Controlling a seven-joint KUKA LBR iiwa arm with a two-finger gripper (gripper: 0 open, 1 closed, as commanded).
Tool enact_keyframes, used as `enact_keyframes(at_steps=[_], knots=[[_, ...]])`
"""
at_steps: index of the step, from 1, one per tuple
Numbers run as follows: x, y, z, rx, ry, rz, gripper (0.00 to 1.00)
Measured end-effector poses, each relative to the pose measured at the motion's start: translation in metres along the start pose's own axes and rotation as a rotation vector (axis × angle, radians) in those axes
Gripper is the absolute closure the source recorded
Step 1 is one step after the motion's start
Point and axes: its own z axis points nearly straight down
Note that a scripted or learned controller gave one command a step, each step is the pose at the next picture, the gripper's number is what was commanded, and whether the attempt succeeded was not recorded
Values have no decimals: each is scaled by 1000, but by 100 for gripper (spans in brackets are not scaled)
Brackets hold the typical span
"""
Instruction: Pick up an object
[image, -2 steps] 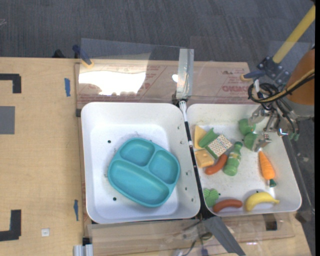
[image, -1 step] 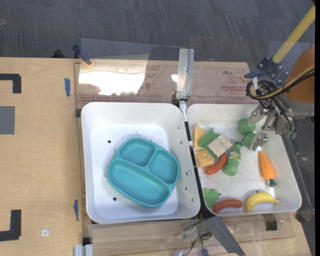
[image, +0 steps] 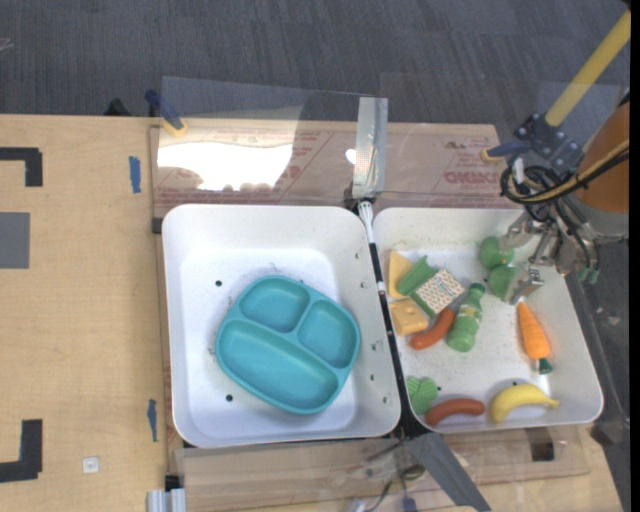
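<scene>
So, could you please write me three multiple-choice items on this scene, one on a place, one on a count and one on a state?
1. Where does the teal divided plate lie?
A. in the left bin
B. in the right bin
C. on the bench outside the bins

2. How many compartments does the plate have?
A. two
B. three
C. five

3. How does the banana lie?
A. between the fingers of the end effector
B. on the plate
C. on the floor of the right bin, near its front edge

Answers:
1 A, since the plate rests on the left bin floor.
2 B, as its ridges mark off three sections.
3 C, apart from the end effector, which hovers over the far right corner.
</scene>
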Motion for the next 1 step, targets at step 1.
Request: enact_keyframes(at_steps=[1], knots=[[21, 4, 0, 0, 3, 33, 0]])
